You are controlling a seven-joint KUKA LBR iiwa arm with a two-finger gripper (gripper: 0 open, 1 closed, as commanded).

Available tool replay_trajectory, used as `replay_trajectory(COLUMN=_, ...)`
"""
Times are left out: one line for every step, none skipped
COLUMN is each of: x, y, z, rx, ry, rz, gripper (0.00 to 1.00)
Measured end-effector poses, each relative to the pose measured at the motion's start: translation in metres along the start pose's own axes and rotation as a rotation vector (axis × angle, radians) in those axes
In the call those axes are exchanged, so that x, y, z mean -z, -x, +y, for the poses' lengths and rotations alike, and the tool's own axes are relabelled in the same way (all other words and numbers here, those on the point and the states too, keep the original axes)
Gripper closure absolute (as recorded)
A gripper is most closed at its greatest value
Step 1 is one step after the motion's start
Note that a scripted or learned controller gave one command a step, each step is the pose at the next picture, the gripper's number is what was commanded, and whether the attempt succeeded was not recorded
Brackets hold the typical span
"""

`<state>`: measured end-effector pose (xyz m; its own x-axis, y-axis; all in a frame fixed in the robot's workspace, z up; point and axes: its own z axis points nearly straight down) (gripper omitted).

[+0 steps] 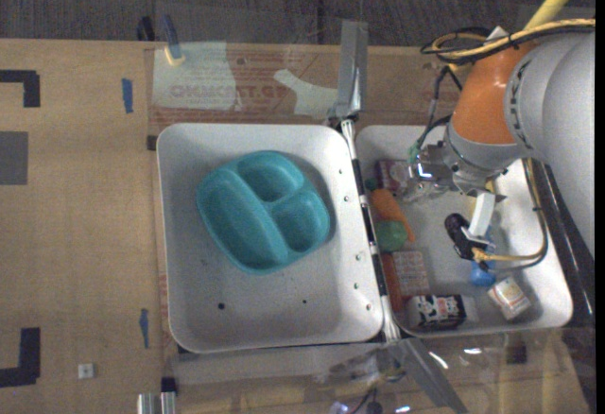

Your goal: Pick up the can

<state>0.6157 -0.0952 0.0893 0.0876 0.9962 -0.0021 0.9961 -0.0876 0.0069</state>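
A small dark can (389, 175) appears to lie in the right bin (553, 303), near its back left corner and close to the divider. My gripper (425, 170) hangs low over the back of that bin, just right of the can, below the orange wrist band. Whether it touches the can is hidden by the wrist. Nothing is visibly held.
The right bin also holds an orange carrot-like piece (386, 204), a green item (393, 233), a reddish packet (408, 272), a black-and-white carton (437, 310), a blue piece (480, 276) and a pale object (510, 298). In the left bin (189, 308) sits a teal divided plate (265, 210).
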Motion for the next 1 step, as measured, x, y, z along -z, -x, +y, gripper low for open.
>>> replay_trajectory(x=0.2723, y=0.0223, z=0.0556, rx=-0.317, ry=-0.005, rz=0.000, gripper=1.00)
